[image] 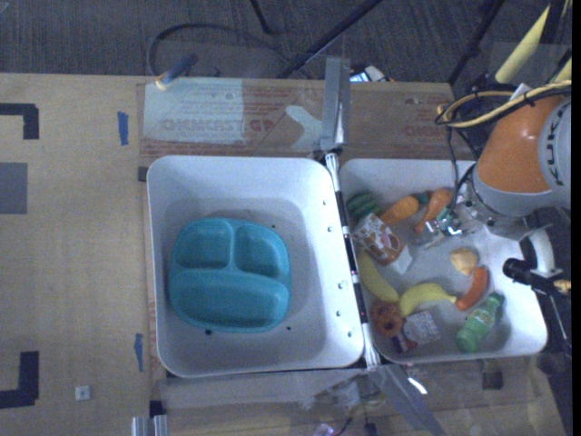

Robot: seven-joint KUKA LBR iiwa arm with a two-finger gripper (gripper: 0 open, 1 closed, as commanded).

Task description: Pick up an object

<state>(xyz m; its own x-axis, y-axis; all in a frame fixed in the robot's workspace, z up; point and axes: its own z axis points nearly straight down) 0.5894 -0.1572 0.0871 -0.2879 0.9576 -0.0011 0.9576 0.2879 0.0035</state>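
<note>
Wooden bench (73, 243) bears two white bins (172, 189); claw (442, 227) grip unclear.

One fixed camera looks down at a slant from above the bench (73, 243), taking in both bins (172, 189).

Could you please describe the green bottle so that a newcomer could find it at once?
Look in the right bin, the one crowded with toy food. In its near right corner lies the green bottle, just below an orange carrot; nothing else there is bright green.
</note>
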